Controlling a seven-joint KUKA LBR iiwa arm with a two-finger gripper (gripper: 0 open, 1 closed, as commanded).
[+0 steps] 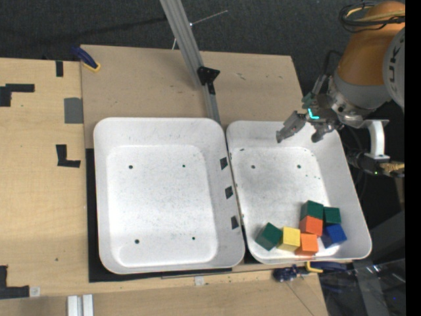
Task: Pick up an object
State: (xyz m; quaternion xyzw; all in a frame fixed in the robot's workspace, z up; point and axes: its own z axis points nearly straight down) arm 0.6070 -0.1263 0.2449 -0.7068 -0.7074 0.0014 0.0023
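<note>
Blocks [306,228] number seven, clustered at the lower right of the frame in the right bin [263,176]: three green, two orange, one yellow, one blue. Two white bins sit side by side on the desk [131,78]; the left bin [158,189] holds nothing. Tool [304,131] hangs over the right bin's upper rim, fingers apart, gripping nothing.

Two matt white plastic bins [105,176] sit on a pale, smooth wooden bench [33,196] beside a metal rail [181,25].
</note>
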